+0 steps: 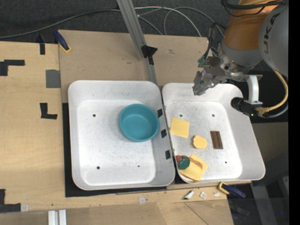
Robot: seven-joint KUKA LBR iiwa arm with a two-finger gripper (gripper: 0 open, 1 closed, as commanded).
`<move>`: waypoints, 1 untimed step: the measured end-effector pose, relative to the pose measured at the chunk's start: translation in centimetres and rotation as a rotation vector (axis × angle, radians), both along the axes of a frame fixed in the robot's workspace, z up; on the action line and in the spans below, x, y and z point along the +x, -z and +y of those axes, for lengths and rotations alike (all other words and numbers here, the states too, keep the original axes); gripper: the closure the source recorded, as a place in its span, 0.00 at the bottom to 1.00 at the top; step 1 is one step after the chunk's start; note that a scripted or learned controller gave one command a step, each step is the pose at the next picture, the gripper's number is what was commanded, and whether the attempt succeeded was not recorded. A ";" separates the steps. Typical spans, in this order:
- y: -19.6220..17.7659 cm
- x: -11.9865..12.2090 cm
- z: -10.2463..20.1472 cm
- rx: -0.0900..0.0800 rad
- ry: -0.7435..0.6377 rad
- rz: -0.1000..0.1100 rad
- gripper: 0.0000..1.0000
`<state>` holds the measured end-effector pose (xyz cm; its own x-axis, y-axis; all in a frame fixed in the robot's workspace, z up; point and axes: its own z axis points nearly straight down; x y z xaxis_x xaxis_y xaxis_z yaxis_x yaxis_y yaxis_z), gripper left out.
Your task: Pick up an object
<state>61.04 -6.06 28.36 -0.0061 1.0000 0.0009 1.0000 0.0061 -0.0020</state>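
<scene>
Two shallow white bins sit side by side on your tan bench. You'll find a teal bowl (138, 122) in the left bin (84, 125). Your right bin (234, 139) holds a yellow square (180, 127), a small yellow round piece (200, 142), a brown block (216, 139) and a yellow wedge (197, 167). Your gripper (202, 87) hangs over that bin's far edge, grasping nothing you can see; whether its claw is parted, I cannot tell.

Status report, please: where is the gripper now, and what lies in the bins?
Gripper above right bin's far edge, nothing between its fingers. Yellow square, yellow round piece, brown block lie apart. Blue bowl in left bin.
</scene>
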 end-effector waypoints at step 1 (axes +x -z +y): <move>2.1 0.2 4.4 0.000 0.001 0.002 1.00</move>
